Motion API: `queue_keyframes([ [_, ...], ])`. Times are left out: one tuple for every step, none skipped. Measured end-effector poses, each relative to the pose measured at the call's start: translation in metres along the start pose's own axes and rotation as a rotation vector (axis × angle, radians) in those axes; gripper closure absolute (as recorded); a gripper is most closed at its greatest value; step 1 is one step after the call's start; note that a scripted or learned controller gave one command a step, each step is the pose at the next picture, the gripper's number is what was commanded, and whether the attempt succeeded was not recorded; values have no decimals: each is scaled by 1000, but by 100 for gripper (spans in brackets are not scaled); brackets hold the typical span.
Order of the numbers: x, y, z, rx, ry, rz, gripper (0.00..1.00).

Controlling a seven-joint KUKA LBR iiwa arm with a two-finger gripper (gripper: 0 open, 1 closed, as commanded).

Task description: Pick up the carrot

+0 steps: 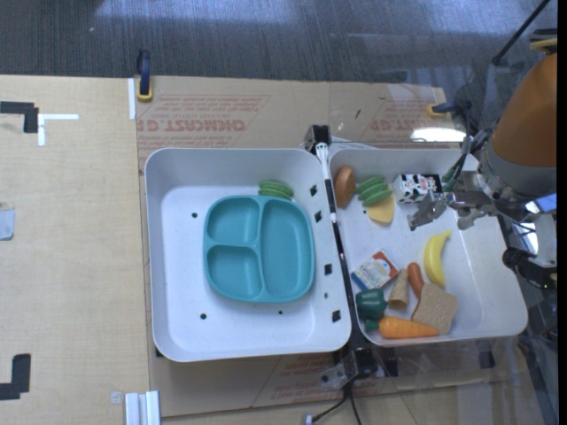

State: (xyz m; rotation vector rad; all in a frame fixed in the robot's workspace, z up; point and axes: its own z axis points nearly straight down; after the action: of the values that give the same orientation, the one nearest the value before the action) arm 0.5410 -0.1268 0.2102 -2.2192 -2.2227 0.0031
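One fixed camera looks down at a slant, seemingly from moderate height, on both bins

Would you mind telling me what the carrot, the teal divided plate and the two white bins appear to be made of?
The carrot looks like moulded plastic toy food: uniform orange, smooth, faint sheen. The teal divided plate seems hard plastic too, with an even colour and soft glossy highlights on its rounded ridges. The left bin and right bin look like thin semi-gloss plastic or coated sheet; I cannot tell which.

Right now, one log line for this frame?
task: pick carrot | carrot: near edge of right bin, beside bread | tool: above bin's far half, apart from carrot | grasp: not yet
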Motion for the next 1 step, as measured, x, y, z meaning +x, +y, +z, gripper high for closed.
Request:
queue_keyframes([
  [14, 63, 118, -2, -1, -28, 0],
])
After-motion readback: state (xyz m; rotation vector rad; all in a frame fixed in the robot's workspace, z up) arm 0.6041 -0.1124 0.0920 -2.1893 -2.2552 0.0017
